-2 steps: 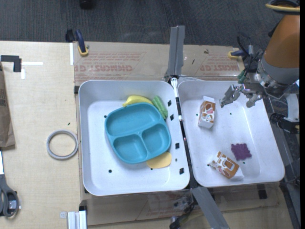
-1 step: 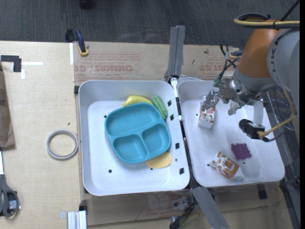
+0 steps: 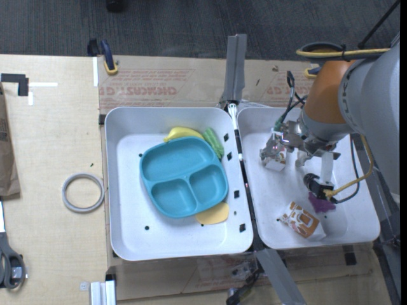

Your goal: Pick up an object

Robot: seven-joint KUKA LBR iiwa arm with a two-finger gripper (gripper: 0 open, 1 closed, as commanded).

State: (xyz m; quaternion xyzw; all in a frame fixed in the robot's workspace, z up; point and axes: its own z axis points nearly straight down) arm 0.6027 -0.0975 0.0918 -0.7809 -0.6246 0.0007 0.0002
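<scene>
Claw (image 3: 276,152) over right bin (image 3: 356,230), jaw spread unclear

Glossy plastic tray (image 3: 184,182) (bins (image 3: 121,189) matt)

Pale wooden bench (image 3: 57,132) seen from above, with two shallow white bins side by side: left bin (image 3: 117,189), right bin (image 3: 267,230), rims touching. Grey ring of tape (image 3: 82,192) flat on the bench, just left of the left bin. Scissors (image 3: 11,269) at the bottom left corner, partly cut off. Brown paper bag (image 3: 7,151) along the left edge. Black bracket (image 3: 16,81) at upper left, beside a white strip (image 3: 44,85). Blue and yellow clamp (image 3: 107,54) on the bench's far edge. Cardboard sheet (image 3: 159,81) with red print behind the bins. Grey upright post (image 3: 236,65) above the join of the bins. Dark carpet (image 3: 191,11) beyond, bearing a small black round thing (image 3: 114,2).
</scene>
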